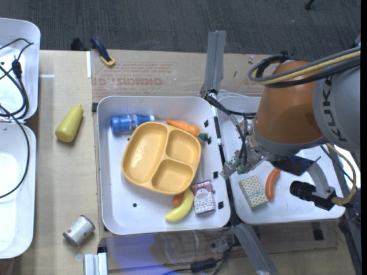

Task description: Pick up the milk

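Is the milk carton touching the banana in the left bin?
Touching. In the camera view, the small pink milk carton lies against the upper end of the banana, near the front edge of the left bin, with no white floor visible between them.

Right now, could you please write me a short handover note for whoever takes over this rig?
Claw: over the inner edge of the right bin, under the wrist; I cannot tell whether it holds anything.
Milk carton: in the left bin, near its front right corner, next to the banana and just below the yellow divided plate.
Done: nothing yet; the carton lies in the bin.
Left: move across to the left bin, grasp the carton and lift it.
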`<action>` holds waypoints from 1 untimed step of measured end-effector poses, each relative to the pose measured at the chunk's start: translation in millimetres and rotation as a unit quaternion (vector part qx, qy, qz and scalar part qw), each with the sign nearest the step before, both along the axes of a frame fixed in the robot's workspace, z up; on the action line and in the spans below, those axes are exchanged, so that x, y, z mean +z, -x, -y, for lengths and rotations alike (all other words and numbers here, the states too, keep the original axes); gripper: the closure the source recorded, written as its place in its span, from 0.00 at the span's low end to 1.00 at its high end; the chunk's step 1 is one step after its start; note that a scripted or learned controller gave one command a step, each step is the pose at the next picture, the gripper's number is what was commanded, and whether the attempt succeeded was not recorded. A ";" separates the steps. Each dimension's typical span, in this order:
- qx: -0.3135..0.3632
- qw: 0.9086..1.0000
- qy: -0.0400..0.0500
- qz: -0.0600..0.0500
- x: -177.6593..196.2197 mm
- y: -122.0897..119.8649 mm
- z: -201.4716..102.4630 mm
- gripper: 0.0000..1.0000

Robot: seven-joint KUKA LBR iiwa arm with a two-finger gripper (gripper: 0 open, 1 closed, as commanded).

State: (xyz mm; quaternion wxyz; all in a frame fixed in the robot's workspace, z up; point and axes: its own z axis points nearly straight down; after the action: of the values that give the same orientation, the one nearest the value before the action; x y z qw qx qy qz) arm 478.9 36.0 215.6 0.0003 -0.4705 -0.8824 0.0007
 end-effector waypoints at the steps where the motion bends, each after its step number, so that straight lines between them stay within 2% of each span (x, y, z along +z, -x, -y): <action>1: 0.054 0.999 0.000 0.000 16.0 -15.4 -55.3 1.00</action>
State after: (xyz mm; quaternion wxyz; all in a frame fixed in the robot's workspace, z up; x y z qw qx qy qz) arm 494.3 91.3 231.7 0.0005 -0.4218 -0.9067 0.0012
